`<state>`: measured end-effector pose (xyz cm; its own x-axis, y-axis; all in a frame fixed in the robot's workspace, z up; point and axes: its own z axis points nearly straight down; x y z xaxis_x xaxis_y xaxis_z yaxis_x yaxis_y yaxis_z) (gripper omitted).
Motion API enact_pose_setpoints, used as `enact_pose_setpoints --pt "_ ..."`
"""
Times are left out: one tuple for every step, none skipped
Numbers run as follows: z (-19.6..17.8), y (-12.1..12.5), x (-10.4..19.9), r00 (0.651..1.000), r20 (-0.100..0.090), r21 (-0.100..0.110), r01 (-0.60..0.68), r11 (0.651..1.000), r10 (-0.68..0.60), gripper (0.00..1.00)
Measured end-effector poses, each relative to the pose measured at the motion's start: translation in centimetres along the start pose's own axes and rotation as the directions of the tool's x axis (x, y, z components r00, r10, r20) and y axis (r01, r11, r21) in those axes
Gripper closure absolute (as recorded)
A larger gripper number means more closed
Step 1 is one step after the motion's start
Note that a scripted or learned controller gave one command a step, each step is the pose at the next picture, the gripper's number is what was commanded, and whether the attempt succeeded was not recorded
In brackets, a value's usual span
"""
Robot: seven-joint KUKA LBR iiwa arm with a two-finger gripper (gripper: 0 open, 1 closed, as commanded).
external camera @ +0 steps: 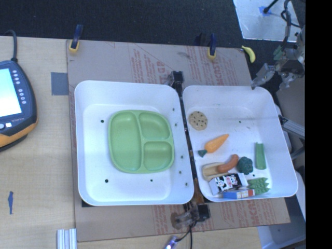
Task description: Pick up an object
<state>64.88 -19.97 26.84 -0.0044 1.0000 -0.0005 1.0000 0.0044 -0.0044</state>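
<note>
The right bin (259,105) holds several toy foods. A round cookie (197,120) lies near its left wall, and an orange carrot (217,143) lies below the cookie. Further down are a red sausage (228,164) on a tan bun (210,169), a broccoli head (245,165) and a green stick (260,155). A cow-patterned carton (228,181), an orange and blue box (237,194) and a green leafy piece (259,184) sit along the near wall. My gripper (275,72) hangs past the bin's far right corner, apart from every object and partly cut off by the view's edge.
The left bin (93,185) bears a green divided plate (141,140). A teach pendant (13,102) lies on the bench at far left. Clamps (75,38) (211,44) pin the cardboard sheet at the back. A small yellow piece (249,53) lies behind the right bin.
</note>
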Motion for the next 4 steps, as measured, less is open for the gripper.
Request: enact_pose_setpoints --pt "12.4 -4.5 -0.9 1.000 0.000 0.001 0.001 1.000 -0.001 0.00" --pt "17.7 -12.6 -1.2 1.000 0.000 0.000 0.001 1.000 -0.001 0.00" --pt "16.7 -12.5 -1.3 1.000 0.001 0.001 0.005 1.000 -0.005 1.00" --pt "17.7 -4.5 0.4 1.000 0.000 -0.001 0.001 1.000 -0.001 1.00"
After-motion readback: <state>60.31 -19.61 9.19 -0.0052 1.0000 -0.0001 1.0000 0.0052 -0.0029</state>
